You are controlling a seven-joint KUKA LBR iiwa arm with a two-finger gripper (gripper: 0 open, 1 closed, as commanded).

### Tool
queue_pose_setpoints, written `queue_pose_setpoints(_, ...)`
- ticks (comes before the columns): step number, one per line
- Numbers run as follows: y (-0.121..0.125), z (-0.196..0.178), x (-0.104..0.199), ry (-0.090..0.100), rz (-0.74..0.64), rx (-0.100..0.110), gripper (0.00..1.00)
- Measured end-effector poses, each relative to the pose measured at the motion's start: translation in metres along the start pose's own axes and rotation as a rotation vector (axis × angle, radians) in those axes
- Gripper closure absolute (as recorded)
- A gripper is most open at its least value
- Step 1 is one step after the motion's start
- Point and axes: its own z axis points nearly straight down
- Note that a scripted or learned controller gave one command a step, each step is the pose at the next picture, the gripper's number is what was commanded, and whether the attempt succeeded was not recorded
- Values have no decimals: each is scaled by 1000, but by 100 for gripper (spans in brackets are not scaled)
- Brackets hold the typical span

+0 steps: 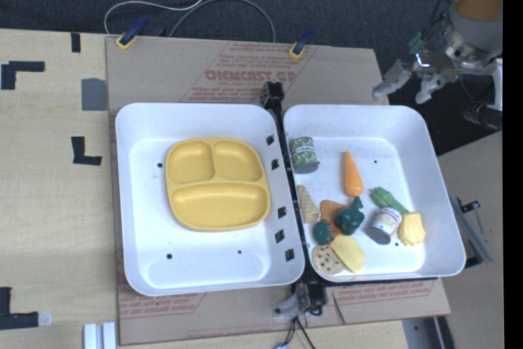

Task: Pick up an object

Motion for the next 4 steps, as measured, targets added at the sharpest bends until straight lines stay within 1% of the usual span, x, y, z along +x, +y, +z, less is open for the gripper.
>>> queue_pose_setpoints(1, -16, 108, 53, 4, -3, 11, 0)
queue_pose_setpoints(2, -36, 184, 42, -3, 0, -4, 0)
queue_pose_setpoints(3, -34, 169, 43, -3, -1, -8, 100)
queue_pose_setpoints(4, -67, 76, 115, 4, -7, -6, 100)
